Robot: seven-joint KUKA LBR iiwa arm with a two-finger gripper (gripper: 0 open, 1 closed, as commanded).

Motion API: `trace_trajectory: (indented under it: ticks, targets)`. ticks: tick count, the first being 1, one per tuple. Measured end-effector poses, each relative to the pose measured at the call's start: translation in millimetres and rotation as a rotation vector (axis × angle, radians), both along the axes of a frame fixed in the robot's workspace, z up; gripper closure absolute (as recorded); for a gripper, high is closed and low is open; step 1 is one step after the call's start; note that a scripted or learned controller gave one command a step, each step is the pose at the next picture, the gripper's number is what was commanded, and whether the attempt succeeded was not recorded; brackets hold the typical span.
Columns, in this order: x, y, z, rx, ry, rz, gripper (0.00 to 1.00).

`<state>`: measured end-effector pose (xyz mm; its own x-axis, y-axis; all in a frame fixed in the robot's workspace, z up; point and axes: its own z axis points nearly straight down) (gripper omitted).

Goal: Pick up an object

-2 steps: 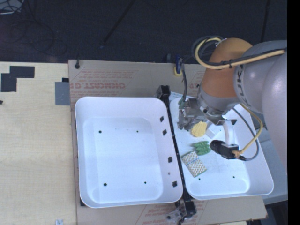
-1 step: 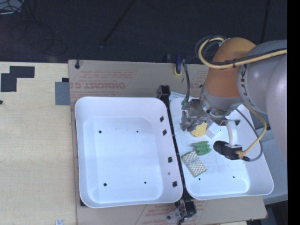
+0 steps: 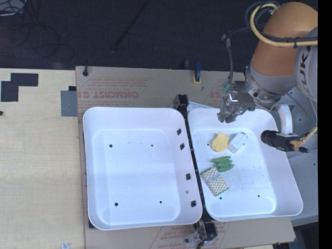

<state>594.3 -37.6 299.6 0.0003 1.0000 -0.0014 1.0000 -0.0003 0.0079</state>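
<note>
Nearest the camera in the right bin [image 3: 282, 201] lies a checkered flat packet [image 3: 215, 181], tilted, close to the divider. Just beyond it sits a small green object [image 3: 223, 163], perhaps a toy vegetable; its shape is blurred. Farther back a yellow, ridged piece [image 3: 220, 141] rests just beside a small white block [image 3: 236, 142]. The left bin [image 3: 93, 139] stands alongside on the table [image 3: 36, 154]. At the right bin's far rim the gripper [image 3: 229, 114] hangs above the floor, with nothing visibly between its fingers; whether they are apart or together I cannot tell.
</note>
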Motion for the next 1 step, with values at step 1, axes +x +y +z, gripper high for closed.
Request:
trace_trajectory:
  ticks: [1]
  targets:
    - [-39.6,3.7,-32.1,0.002,0.016,-0.004,1.0]
